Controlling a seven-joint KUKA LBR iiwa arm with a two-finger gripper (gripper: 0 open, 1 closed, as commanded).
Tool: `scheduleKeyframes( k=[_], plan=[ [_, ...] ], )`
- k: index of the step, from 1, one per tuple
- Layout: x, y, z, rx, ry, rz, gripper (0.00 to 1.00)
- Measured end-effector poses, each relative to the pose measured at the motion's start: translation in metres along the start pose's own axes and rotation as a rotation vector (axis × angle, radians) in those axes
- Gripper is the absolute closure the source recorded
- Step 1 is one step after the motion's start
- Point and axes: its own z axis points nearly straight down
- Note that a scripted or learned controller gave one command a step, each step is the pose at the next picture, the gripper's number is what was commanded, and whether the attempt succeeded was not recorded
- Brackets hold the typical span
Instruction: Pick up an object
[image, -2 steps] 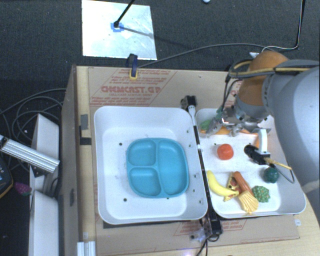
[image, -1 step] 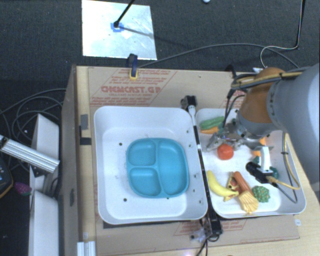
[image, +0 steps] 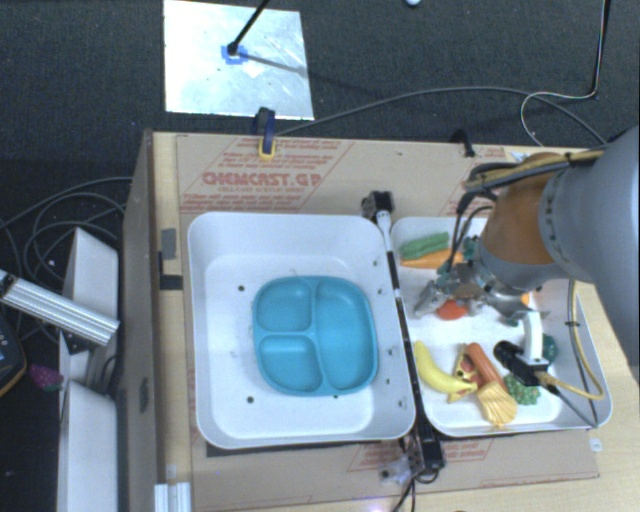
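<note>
The end effector (image: 447, 297) hung low in the shallow white right-hand bin (image: 585, 385), over a small red-orange toy piece (image: 452, 310); whether it was spread or pinching, I could not tell. The yellow plastic banana (image: 436, 368) lay nearby, toward the bin's front. A grasp might slip, the piece being small and partly hidden.

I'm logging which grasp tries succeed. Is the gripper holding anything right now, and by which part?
It cannot be told. The gripper is low in the right bin over a red-orange piece, near the banana.
</note>
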Motion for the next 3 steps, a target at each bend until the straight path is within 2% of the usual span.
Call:
scheduleKeyframes(
  k=[1, 2, 3],
  plan=[
    [-0.022, 0.061, -0.001, -0.003, -0.001, -0.002, 0.00],
    [-0.004, 0.027, 0.000, -0.001, 0.000, 0.000, 0.00],
    [-0.006, -0.002, 0.000, 0.000, 0.000, 0.000, 0.00]
  ],
)
